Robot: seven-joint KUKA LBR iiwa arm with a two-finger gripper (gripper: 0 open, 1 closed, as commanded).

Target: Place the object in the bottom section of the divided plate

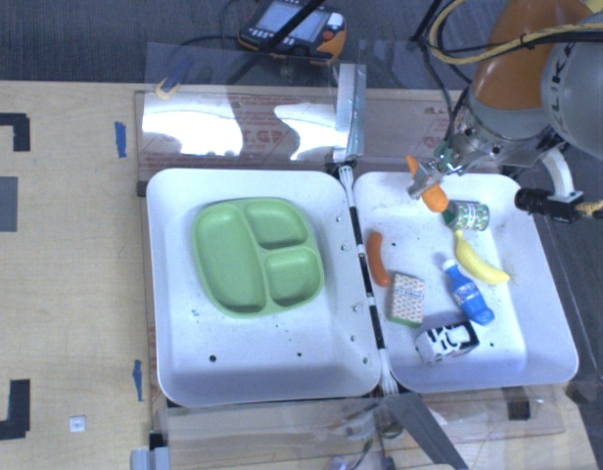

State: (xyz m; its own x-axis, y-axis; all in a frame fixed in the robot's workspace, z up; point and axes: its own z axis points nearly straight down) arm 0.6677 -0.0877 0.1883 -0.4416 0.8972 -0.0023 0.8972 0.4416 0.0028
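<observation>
A green divided plate [257,255] lies in the left bin [174,341], with one large section on its left and two smaller ones on its right. My gripper [424,178] hangs over the far left part of the right bin [546,346]. It is just above a small orange object [436,201] and touches or nearly touches it. Nothing lies in the plate's sections.
In the right bin lie a green can [470,215], a yellow banana [479,261], a blue bottle [467,292], a reddish sausage [378,258], a patterned packet [407,299] and a black-and-white carton [447,340]. A metal divider [349,116] stands behind the bins.
</observation>
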